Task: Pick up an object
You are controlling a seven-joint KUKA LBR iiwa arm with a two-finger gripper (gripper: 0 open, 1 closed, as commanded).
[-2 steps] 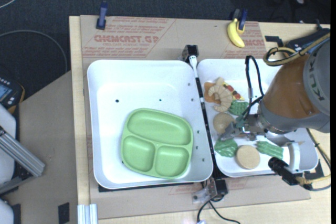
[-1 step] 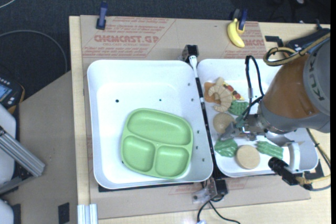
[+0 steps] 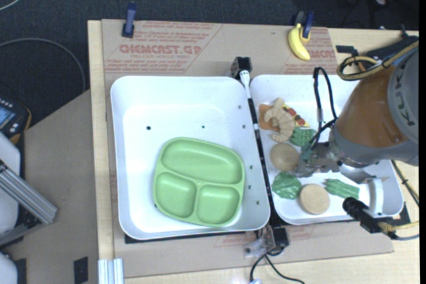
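The right bin [image 3: 283, 215] holds several food items: a tan and white piece with red bits [image 3: 279, 117], a green piece [image 3: 303, 137], a beige round piece [image 3: 284, 157], a leafy green piece [image 3: 287, 185], a tan disc [image 3: 314, 199] and a green strip [image 3: 342, 189]. My gripper [image 3: 310, 159] hangs low over the middle of this bin, between the beige round piece and the green strip. The wrist hides its fingertips. A green divided tray [image 3: 199, 181] lies in the left bin [image 3: 133, 143].
A yellow banana [image 3: 299, 44] lies on the cardboard behind the right bin. Blue clamps [image 3: 129, 20] hold the board's back edge. A black cable [image 3: 321, 93] loops over the right bin. The arm's orange band [image 3: 373, 110] covers the bin's right side.
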